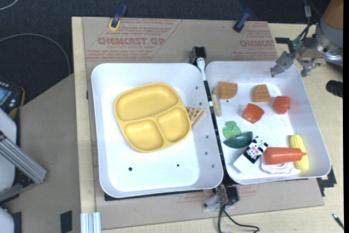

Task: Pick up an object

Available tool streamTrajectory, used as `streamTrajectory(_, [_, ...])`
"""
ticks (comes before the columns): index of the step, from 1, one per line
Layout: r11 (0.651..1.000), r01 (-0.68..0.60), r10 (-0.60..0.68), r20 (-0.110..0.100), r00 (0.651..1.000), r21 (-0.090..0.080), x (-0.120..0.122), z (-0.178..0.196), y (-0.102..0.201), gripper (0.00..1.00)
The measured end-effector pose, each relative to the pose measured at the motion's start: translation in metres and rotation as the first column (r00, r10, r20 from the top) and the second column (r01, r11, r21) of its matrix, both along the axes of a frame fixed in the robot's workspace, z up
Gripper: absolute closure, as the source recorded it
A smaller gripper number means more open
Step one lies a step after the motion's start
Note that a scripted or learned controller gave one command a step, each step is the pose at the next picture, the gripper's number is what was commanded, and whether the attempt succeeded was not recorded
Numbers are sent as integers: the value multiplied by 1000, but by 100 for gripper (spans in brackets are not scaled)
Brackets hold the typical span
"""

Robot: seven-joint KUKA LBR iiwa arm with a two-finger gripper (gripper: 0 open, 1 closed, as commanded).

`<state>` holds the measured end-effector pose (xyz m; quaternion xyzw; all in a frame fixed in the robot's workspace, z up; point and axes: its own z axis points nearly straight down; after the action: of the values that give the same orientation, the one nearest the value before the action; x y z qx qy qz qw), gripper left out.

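The right bin (311, 112) holds several toy foods: two tan bread pieces (227, 89) (261, 93), two red pieces (253, 113) (281, 104), a green leafy piece (232, 129), a dark green piece (238, 141), a black-and-white block (255, 150), an orange-red carrot (282, 155) and a yellow corn cob (298, 145). My gripper (293, 65) hovers over the bin's far right corner, above and behind the food. It stands open, with nothing between its fingers.
The left bin (109, 166) holds a yellow divided plate (151, 116) and a small waffle piece (195, 114) by its right wall. A ridge (210, 112) separates the two bins. Clamps (115, 19) (242, 21) sit at the board's far edge.
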<state>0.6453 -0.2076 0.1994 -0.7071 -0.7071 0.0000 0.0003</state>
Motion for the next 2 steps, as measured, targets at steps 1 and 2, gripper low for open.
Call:
streamTrajectory(1, [1000, -3, 3, -2, 1000, 0, 10, -52, 5, 0])
streamTrajectory(2, [1000, 1, -1, 1, 1000, 1, 5, -109, 0, 0])
